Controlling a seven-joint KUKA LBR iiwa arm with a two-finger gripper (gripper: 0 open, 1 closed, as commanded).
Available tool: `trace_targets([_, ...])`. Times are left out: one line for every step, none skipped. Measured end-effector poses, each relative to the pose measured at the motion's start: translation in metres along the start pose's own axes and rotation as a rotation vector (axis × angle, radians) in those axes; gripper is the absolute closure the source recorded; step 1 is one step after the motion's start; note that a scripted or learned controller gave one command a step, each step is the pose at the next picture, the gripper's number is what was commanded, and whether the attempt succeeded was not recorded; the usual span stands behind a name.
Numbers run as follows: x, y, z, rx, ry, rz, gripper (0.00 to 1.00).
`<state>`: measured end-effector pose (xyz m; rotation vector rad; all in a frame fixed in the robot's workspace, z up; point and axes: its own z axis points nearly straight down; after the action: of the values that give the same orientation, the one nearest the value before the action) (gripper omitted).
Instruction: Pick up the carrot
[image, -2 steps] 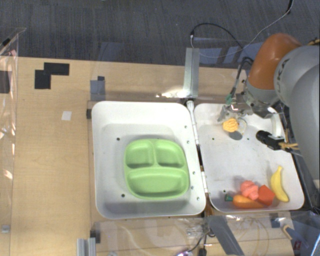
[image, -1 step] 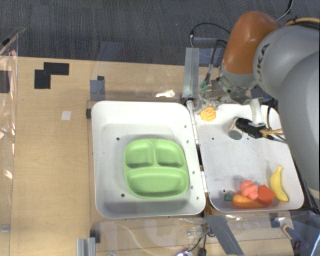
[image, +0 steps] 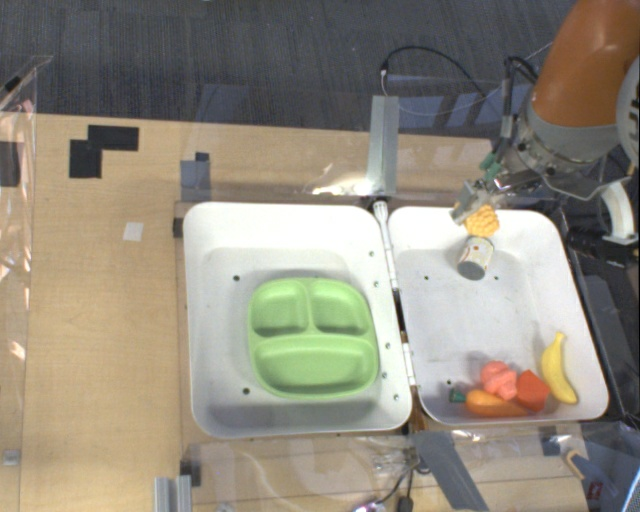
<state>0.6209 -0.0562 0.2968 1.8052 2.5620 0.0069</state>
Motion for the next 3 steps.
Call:
trace_targets([0.023,0.059,0.051,0.001,0.002,-0.064,1.00])
trace_targets([0.091,0.084,0.073,0.000,0.002,-0.294,1.00])
trace_targets([0.135,0.020,0.100,0.001,0.004,-0.622,1.00])
